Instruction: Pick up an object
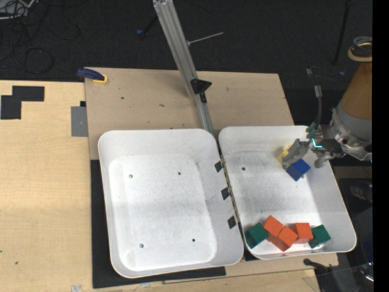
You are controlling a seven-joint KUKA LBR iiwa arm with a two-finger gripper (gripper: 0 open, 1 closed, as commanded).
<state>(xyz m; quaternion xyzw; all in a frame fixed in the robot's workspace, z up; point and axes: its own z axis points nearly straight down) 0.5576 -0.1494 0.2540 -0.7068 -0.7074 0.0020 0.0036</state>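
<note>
Cam view, looking down at a slant: we see the arm come in from the right edge, orange band above the wrist, w/ the gripper low over the upper right part of the right bin. The gripper's fingers are narrowly spread and sit at a blue block and a yellow block; the blue one lies just under the finger tips, touching or nearly so, but we can't tell if it's really clamped between them, too small and partly hidden. The yellow block pokes out just left of the fingers, touching the blue one's upper left. Both are over the bin floor near its far right wall. At the near edge of the same bin we see a tight cluster: a green block at left, orange blocks in the middle, a red-orange block next, another green block at right, all touching or just beside each other. The left bin sits side by side w/ the right one, rims touching along the middle. A slanted aluminium rail runs from the top down to the bins' junction. A blue-yellow clamp sits at the bench's far left corner.
</note>
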